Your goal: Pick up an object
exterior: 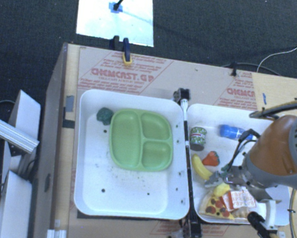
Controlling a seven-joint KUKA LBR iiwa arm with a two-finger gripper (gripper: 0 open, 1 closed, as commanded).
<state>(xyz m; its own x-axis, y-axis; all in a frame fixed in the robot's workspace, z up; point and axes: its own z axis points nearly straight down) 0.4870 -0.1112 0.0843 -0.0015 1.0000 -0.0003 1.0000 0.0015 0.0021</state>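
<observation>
Toys crowd the right bin (292,120): a small can (197,137), a blue bottle (231,132), a red piece (211,158), a banana (201,168), a yellow piece (220,190), a packet with red print (240,199) and a pizza slice (214,206) at the near wall. The left bin (90,136) carries a green 3-compartment plate (140,140) with a dark green lump (104,115) just beside its far-left corner. The gripper (220,177) sits low over the cluster, between banana and yellow piece; how wide it stands I cannot tell, and nothing shows between it. A clean pick probably means choosing 1 item, likely the banana or yellow piece, centring on it so the neighbours are not nudged, then closing before lifting straight up. Touching items could wedge together or slide away.
</observation>
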